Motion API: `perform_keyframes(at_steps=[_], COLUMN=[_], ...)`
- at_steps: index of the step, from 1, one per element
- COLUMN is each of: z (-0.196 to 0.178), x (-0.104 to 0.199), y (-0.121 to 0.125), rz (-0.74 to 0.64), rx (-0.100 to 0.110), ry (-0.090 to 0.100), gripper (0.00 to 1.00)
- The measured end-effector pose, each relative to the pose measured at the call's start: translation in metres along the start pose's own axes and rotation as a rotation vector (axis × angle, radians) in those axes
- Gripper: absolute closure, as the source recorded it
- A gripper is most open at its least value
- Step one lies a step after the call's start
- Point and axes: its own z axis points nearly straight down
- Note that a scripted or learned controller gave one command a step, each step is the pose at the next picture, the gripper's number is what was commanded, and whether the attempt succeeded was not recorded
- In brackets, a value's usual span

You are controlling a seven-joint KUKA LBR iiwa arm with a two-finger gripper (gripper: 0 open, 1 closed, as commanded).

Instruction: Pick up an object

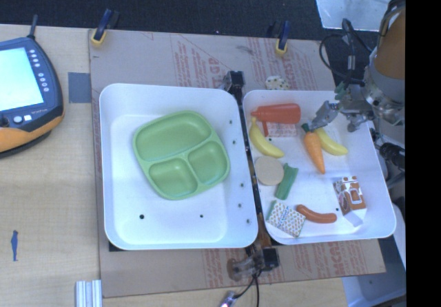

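Observation:
The right bin (386,226) holds several toy foods: an orange-red pepper (277,113), a yellow banana (264,141), a carrot (315,151), a second yellow banana (333,143), a tan disc (269,171), a green pickle (286,182), a sausage (316,215), a patterned packet (282,219) and a small carton (350,195). My gripper (339,117) hangs over the bin's upper right part, just above the carrot's top and the second banana. Its fingers stand apart, with nothing between them.
The left bin (117,223) holds a green three-compartment plate (181,154). A teach pendant (24,92) lies at the far left on the bench. Clamps (102,29) (281,38) pin the cardboard sheet at the back. Cables hang near the arm at the right.

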Motion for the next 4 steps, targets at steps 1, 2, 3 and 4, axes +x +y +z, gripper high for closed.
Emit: perform_keyframes(at_steps=[1,2,3,4], z=[0.116,0.119,0.118,0.118], x=[-0.008,0.016,-0.011,-0.004], y=[-0.005,-0.01,-0.004,0.005], rz=[-0.001,-0.002,0.002,0.002], rx=[0.002,0.002,-0.002,0.001], ry=[-0.001,-0.001,-0.001,0.0], gripper=[0.0,0.0,0.0,0.0])
